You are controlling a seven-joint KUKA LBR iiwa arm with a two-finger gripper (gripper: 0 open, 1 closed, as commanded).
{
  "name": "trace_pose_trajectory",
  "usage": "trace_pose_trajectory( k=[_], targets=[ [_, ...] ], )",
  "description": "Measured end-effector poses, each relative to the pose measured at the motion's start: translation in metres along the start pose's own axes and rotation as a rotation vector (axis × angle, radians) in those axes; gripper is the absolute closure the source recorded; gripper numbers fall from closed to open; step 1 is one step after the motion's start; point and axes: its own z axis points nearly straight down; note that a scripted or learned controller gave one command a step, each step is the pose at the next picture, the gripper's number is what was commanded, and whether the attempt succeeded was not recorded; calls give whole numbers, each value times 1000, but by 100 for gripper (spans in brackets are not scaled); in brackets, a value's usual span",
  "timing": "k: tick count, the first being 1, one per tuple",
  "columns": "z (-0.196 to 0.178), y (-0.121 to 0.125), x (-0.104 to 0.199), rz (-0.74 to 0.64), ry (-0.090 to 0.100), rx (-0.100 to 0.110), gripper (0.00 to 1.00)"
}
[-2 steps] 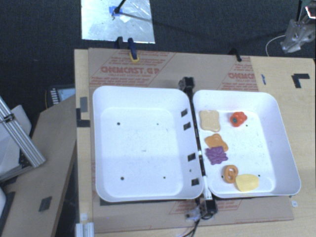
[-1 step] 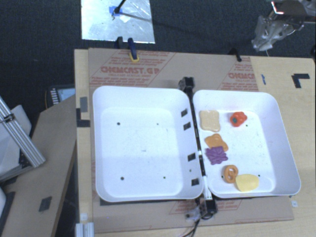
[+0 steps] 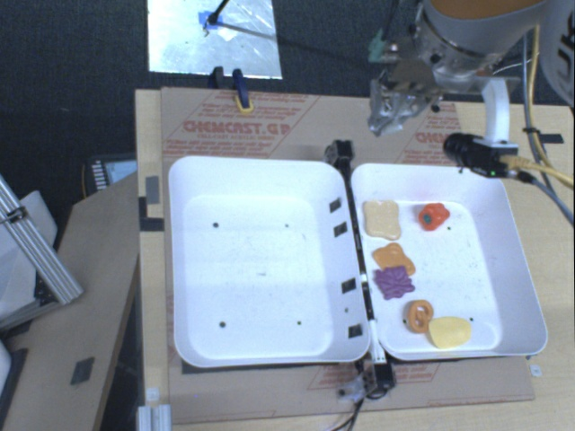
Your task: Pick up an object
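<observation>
White plastic bins first: your left bin has nothing to grab, so all targets sit in the right bin, bunched along its left wall near the divider. Arm hangs high over the bin's far rim, gripper above the cardboard just past that rim, nothing between its tips; can't tell from this slanted view how wide it is set, too blurry, so check that before you trust a descent. Risks, big to small. The beige flat piece lies near the divider wall, and a straight drop there could jam one tip on the wall or the black hinge clips. It also looks thin and flat, likely to slip out of a pinch. The yellow piece sits near the bin's near wall, and rounded, so probably rolls away if hit off-centre. The orange flat piece and purple piece touch or overlap, hard to say which; going for either may drag the other or lift both. The brown ring is just beside the yellow one, so tips could straddle both and close on neither. The red-orange piece is smallest but stands apart from the rest, my guess for the safest pick, though a small miss closes on air. Watch the cables by the black fixture on the way down.
</observation>
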Motion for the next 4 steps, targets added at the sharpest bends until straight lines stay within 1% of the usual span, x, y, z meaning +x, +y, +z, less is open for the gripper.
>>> trace_pose_trajectory(
  k=[1,2,3,4],
  targets=[
    [97,50,32,3,-1,1,100],
    [51,51,89,1,2,-10,100],
    [79,-21,52,11,-2,0,100],
    [-52,5,88,3,4,-22,100]
  ],
)
